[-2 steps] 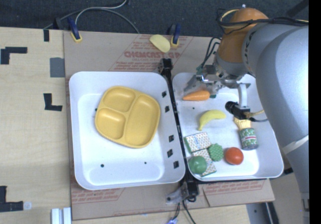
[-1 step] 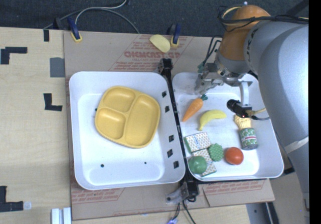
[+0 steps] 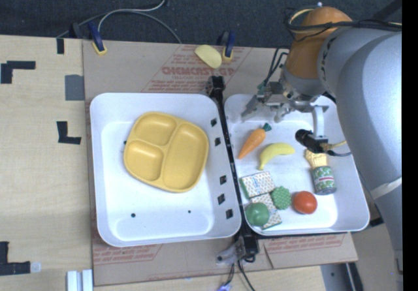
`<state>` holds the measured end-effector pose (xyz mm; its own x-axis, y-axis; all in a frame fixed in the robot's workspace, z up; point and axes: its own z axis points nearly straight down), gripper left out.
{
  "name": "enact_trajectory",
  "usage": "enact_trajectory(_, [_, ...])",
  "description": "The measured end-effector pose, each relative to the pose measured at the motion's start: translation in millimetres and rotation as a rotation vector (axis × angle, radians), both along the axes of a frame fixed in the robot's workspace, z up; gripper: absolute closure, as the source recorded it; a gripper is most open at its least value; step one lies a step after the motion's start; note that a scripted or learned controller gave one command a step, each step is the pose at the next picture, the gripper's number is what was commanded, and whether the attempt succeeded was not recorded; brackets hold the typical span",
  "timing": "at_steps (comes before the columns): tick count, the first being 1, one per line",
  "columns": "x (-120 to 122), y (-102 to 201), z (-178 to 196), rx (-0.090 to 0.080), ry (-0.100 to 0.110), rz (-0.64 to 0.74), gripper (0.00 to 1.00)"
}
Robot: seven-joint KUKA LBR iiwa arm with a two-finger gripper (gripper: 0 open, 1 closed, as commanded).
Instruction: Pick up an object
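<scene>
Your gripper [image 3: 266, 112] hangs over the far end of the right-hand white bin [image 3: 346, 214], its metal fingers spread apart with nothing between them. Just below it lies the orange plastic carrot [image 3: 251, 143], tip pointing toward you, with the yellow plastic banana [image 3: 275, 151] beside it. Further down you have a patterned green-and-white card [image 3: 258, 183], a green leafy toy vegetable [image 3: 281, 197], a red tomato [image 3: 304, 202] and a small labelled can [image 3: 323, 177]. The left-hand white bin [image 3: 111, 211] holds a yellow divided plate [image 3: 166, 151].
</scene>
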<state>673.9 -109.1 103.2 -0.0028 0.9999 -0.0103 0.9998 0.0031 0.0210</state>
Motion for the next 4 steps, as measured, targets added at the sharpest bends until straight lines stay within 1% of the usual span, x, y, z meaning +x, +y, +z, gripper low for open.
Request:
enact_trajectory(1, [-46.8,5.5,-17.6,0.009,0.021,-0.002,0.0])
enact_trajectory(2, [-45.0,2.2,-17.6,0.012,0.02,0.0,0.0])
enact_trajectory(3, [-44.8,8.8,-17.6,0.009,0.019,-0.001,0.0])
enact_trajectory(4, [-44.7,9.1,-7.8,0.01,0.019,0.0,1.0])
